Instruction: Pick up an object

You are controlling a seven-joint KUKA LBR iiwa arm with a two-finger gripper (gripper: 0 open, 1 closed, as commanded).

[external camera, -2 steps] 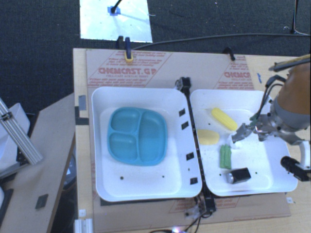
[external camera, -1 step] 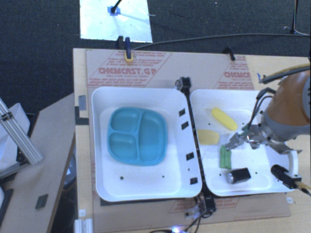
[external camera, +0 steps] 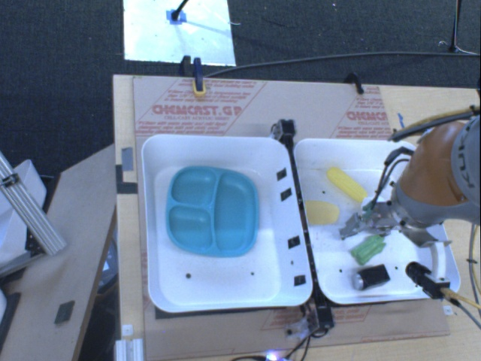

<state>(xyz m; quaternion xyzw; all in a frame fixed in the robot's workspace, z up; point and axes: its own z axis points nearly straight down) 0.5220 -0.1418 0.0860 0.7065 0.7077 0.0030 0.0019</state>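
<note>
While gripper (external camera: pixel 359 226) hovers low in right bin (external camera: pixel 331 156), finger state: cannot tell. Green block (external camera: pixel 367 248) just below it, near black cylinder (external camera: pixel 372 277). Block looks light, stiff; pinch across narrow sides.

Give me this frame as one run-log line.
gripper above green object, right bin | no grasp seen | yellow pieces, black object nearby | blue tray in left bin

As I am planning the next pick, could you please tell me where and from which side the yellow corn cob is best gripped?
Grip the corn cob at its middle, across the narrow width, coming straight down. It lies flat and slanted in the right bin, apart from the yellow slab and clear of the walls, so both long sides look reachable.
</note>
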